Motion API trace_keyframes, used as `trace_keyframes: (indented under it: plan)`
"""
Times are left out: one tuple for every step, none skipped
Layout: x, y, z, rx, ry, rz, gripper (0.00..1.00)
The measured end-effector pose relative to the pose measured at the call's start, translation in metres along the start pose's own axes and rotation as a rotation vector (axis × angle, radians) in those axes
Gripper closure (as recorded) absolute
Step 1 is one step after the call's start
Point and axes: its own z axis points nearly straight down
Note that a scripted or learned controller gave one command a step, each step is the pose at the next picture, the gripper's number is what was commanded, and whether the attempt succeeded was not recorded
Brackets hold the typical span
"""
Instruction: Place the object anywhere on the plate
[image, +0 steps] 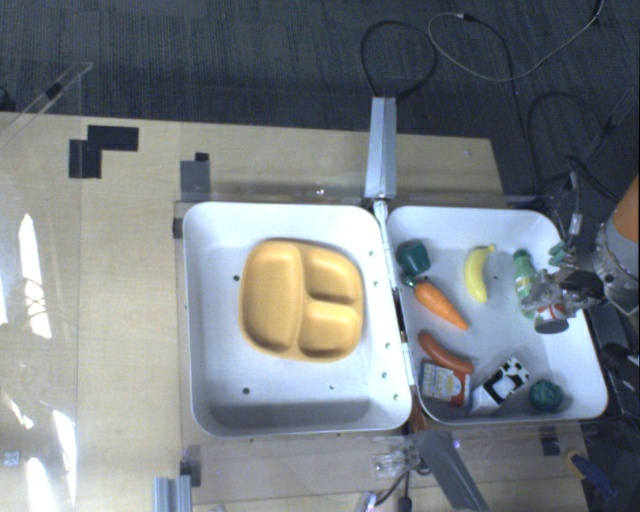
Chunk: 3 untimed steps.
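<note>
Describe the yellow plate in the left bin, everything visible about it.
The yellow plate is a rounded-square dish with soft corners, matte and plastic-looking, mustard yellow. Raised ridges split it into three compartments: one long one on the view's left side and two smaller ones stacked on the right. It lies flat, right side up, slightly above the centre of the left bin, resting on the bin's white floor and away from its walls. Nothing lies in any compartment, and nothing else touches it.

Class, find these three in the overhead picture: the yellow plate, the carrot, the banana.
yellow plate (300, 297): camera view, its centre divider.
carrot (441, 304): camera view, mid orange body.
banana (477, 273): camera view, middle of its curve.
</note>
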Motion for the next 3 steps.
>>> trace_keyframes:
  plan:
    - [0.086,0.029,-0.007,0.0,0.003,-0.098,1.0]
    - [0.173,0.044,0.031,0.001,0.003,-0.176,1.0]
    - [0.224,0.072,0.012,-0.001,0.004,-0.231,1.0]
